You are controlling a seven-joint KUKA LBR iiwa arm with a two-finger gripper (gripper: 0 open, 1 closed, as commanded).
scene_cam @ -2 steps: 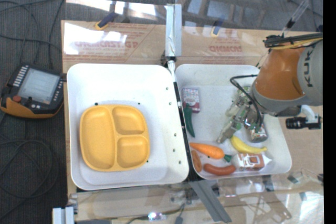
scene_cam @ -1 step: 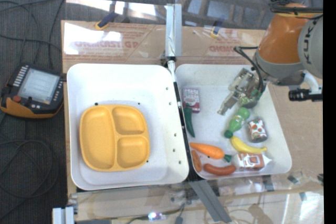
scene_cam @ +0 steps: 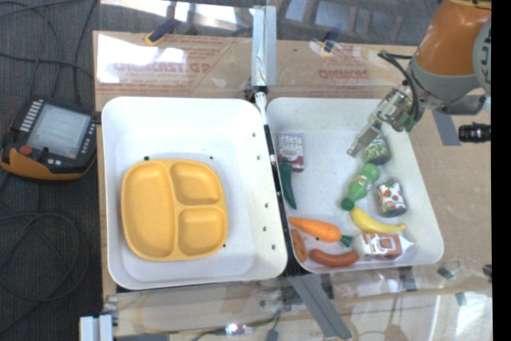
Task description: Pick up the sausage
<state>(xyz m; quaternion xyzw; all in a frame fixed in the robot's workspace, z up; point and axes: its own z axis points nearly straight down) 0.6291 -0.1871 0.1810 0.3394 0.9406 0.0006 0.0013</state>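
The sausage is being left lying crosswise — ends left and right — while the claw's state cannot be told.

No lettering is legible. Red print on the clear panel behind the left bin appears reversed and blurred. Labels on the small carton and the can are too small to read.

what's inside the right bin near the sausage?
In the right bin, the sausage lies at the front edge, just below the carrot. A banana rests over a small packet, hiding part of it.
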